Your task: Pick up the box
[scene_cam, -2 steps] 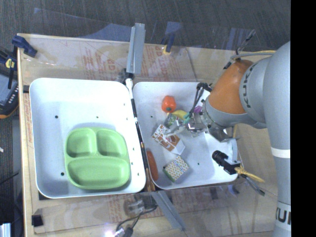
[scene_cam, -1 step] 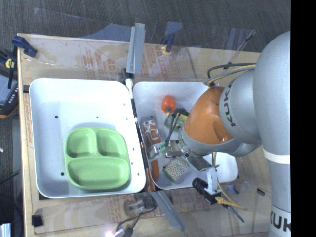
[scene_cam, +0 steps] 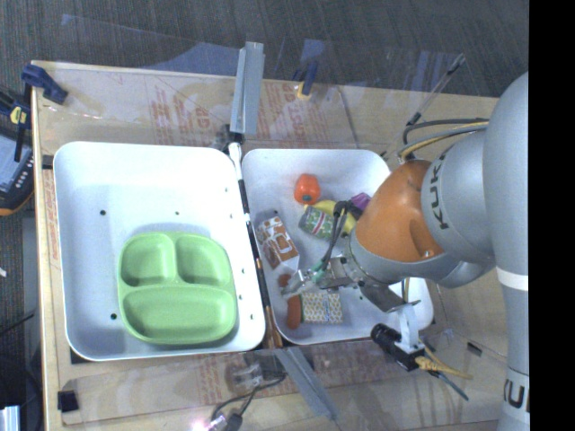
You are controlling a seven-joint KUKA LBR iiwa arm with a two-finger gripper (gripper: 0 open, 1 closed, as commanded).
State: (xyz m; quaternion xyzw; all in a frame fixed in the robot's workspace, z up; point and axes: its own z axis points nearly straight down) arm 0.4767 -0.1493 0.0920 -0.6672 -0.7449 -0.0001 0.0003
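The grey arm (scene_cam: 490,196) comes in from the right edge, bending down toward lower centre of the frame. Its orange band (scene_cam: 400,223) sits right of centre, and the gripper (scene_cam: 316,277) hangs just left of it, pointing lower left.

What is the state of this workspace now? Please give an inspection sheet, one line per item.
Surface: wooden bench bearing two white bins.
Job's things: box in right bin, near its left wall.
Clutter: green tray in left bin; orange item, green bottle, patterned packet, red piece in right bin.
Grippers: gripper low over right bin; grip cannot tell.
Cables: black cables along arm.
Surroundings: dark carpet.
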